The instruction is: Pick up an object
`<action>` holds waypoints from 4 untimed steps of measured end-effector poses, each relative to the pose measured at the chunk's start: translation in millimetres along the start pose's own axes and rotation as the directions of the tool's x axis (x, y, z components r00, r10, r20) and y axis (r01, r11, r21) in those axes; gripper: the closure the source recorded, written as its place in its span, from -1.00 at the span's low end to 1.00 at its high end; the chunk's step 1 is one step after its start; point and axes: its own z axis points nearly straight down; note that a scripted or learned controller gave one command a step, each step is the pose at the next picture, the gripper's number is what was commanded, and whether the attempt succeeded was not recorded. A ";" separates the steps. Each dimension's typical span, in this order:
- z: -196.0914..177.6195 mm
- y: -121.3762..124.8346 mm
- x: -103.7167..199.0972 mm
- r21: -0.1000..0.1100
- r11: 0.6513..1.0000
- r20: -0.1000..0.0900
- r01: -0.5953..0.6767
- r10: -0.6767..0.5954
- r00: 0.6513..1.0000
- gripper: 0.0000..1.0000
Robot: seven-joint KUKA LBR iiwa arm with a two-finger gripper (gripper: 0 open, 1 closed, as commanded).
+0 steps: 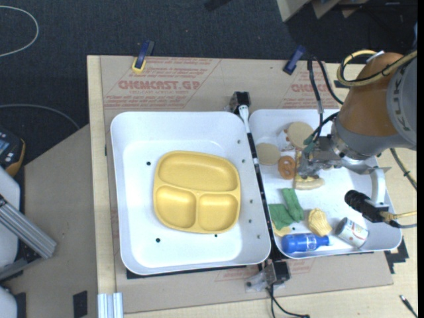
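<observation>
— What lay in the bins?

— In the left bin [126, 197], a smooth yellow plate [196, 191] with three rounded compartments. In the right bin [392, 240], a jumble: a blue bottle [305, 243], a green leafy piece [290, 206], a small orange ring [286, 166], and a silver can [351, 231].

— Any writing?

— "CHEMCAST" in red on the cardboard [165, 83].

— And the claw?

— The gripper [309, 171] hung low over the right bin beside the ring. Whether it was clenched or released, I couldn't tell.

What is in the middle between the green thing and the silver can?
In the camera view, a small yellow corn-shaped toy lies between the green leafy piece and the silver can.
</observation>
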 end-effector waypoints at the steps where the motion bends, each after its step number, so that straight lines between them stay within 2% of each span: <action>1: -62.3 8.3 -1.2 -0.003 1.000 0.000 0.002 -0.002 1.000 1.00; 2: -82.4 9.6 -1.2 -0.001 1.000 0.000 0.002 -0.002 1.000 1.00; 3: -87.2 46.2 48.6 -0.001 1.000 -0.002 0.008 -0.008 1.000 1.00; 4: -74.4 73.0 93.2 0.001 1.000 -0.002 0.007 -0.007 1.000 1.00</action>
